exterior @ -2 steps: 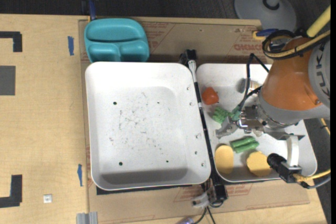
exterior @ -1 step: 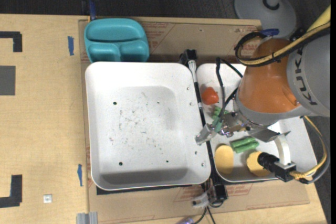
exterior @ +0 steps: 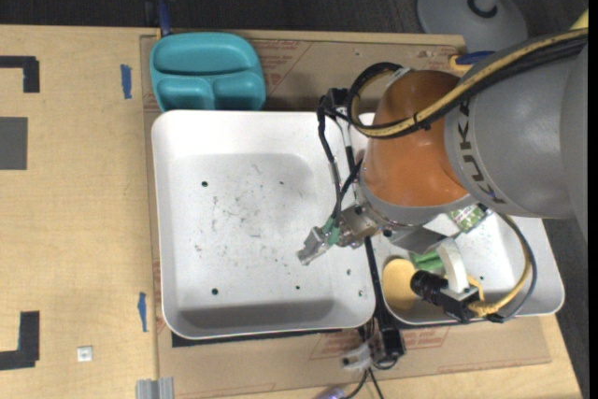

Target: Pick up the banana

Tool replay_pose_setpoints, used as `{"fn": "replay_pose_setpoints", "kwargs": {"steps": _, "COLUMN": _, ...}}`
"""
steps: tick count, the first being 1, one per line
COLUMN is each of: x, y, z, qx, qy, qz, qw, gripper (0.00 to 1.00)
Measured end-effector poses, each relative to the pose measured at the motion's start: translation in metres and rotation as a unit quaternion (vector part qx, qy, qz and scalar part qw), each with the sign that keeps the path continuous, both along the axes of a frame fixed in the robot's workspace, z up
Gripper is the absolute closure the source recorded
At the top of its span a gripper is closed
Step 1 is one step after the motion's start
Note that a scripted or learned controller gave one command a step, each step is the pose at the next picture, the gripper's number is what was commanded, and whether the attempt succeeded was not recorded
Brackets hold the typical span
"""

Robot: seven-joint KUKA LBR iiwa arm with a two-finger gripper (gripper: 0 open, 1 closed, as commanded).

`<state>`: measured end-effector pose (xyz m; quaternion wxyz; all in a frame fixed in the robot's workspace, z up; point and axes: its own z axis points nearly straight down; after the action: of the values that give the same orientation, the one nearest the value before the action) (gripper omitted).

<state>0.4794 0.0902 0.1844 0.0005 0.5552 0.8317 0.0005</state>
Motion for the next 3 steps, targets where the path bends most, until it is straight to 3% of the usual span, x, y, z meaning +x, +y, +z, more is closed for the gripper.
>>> {"fn": "replay_pose_setpoints", "kwargs": {"steps": 1, "x": 0.001, "y": 0.045, "z": -0.099, "qx": 0.0008, "qy": 0.000, "qz": -0.024, "qw": 0.9997, "gripper": 0.00}}
{"fn": "replay_pose_setpoints", "kwargs": {"steps": 2, "x": 0.015, "y": 0.081, "z": -0.015, "qx": 0.0000, "qy": 0.001, "qz": -0.097, "qw": 0.9952, "gripper": 0.00}}
{"fn": "replay_pose_setpoints", "kwargs": {"steps": 3, "x": 0.009, "y": 0.125, "z": -0.098, "qx": 0.0003, "qy": 0.001, "qz": 0.051, "qw": 0.9987, "gripper": 0.00}}
